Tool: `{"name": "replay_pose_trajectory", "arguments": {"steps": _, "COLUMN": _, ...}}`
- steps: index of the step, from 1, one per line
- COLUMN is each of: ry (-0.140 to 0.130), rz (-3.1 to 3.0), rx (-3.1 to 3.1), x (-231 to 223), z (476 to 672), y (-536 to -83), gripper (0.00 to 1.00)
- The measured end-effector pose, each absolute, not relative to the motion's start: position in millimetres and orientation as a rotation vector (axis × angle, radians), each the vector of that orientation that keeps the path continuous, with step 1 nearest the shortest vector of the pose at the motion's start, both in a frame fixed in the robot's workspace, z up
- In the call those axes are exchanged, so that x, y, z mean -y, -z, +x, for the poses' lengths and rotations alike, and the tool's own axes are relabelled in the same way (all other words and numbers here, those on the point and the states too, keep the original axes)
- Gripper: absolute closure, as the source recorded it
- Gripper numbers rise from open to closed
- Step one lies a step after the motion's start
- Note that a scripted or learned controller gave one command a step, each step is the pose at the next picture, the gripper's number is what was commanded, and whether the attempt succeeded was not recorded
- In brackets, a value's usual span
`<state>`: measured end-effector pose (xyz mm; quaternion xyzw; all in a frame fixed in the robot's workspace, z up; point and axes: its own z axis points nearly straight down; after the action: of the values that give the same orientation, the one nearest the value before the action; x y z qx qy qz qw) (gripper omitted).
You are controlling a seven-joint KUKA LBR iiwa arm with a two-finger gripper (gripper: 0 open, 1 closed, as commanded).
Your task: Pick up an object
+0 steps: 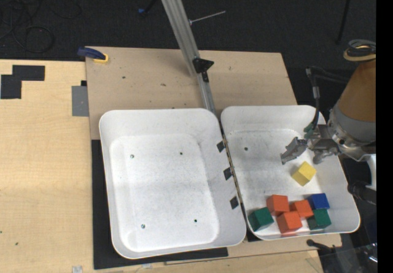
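As the arm reached in from the right, the jaws (305,150) hung over the right bin (270,124), spread apart with nothing between them; one finger pointed left and down toward the bin floor, the other sat closer to the wrist.

The yellow block (303,173) lay just below the jaws in the picture, on the side nearer the front rim, close to the fingertips but seemingly apart from them. It sat turned like a diamond, so no edge lined up squarely with the fingers, and being roughly cubic it had no long axis to speak of. That offset was the relation the next move probably turned on: the jaws would need to shift a little toward the front rim and descend to straddle it.

Farther from the yellow block, toward the front rim, a cluster crowded together: three orange blocks (290,212), a blue block (319,200) and two green blocks (261,218), several of them touching. The yellow block stood clear of that cluster, which likely made it the easier target.

Left of the yellow block, past the shared rims, the left bin (123,127) rested on the tabletop (43,143).
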<state>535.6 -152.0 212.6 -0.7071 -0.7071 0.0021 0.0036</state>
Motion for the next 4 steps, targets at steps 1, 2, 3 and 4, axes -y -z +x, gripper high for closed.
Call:
{"name": "replay_pose_trajectory", "arguments": {"steps": 1, "ry": -0.007, "rz": -2.217, "rx": 2.214, "x": 151, "z": 543.2, "y": -153, "gripper": 0.00}}
{"name": "replay_pose_trajectory", "arguments": {"steps": 2, "ry": 0.000, "rz": -2.228, "rx": 2.215, "x": 145, "z": 543.5, "y": -119, "gripper": 0.00}}
{"name": "replay_pose_trajectory", "arguments": {"steps": 3, "ry": -0.004, "rz": -2.232, "rx": 2.204, "x": 146, "z": 541.9, "y": -126, "gripper": 1.00}}
{"name": "replay_pose_trajectory", "arguments": {"steps": 4, "ry": 0.002, "rz": -2.225, "rx": 2.220, "x": 151, "z": 549.4, "y": -172, "gripper": 1.00}}
